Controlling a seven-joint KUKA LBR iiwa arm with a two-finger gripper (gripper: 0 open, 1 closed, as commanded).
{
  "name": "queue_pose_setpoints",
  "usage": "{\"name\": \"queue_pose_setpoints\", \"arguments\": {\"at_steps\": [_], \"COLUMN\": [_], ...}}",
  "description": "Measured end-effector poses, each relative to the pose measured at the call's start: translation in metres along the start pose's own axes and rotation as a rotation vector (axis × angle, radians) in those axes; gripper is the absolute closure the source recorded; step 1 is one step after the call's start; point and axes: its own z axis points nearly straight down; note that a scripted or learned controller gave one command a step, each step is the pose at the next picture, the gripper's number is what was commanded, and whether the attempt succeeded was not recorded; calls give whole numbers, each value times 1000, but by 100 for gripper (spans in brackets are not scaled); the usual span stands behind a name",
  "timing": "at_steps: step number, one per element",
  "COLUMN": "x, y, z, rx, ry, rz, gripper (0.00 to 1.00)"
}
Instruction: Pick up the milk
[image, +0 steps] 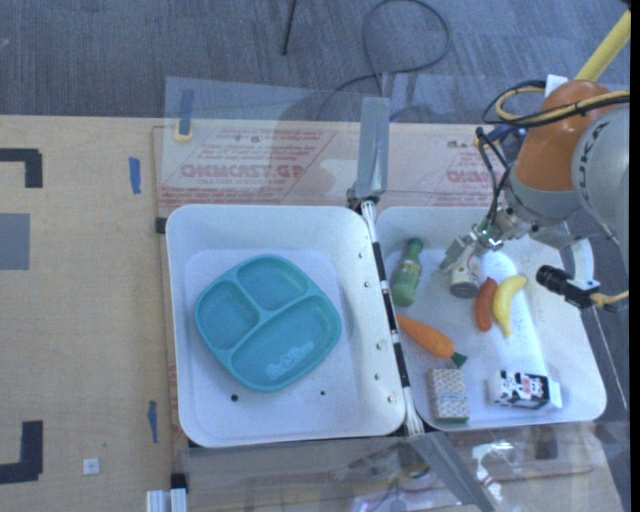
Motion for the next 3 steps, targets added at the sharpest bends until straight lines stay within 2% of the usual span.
{"name": "queue_pose_setpoints", "arguments": {"at_steps": [1, 2, 3], "x": [-2, 10, 41], "y": [3, -70, -1], "z": [-12, -120, -141], "rx": [-11, -4, -5], "ry": [-13, -9, -10], "rz": [-2, -25, 11], "gripper": [100, 100, 100]}}
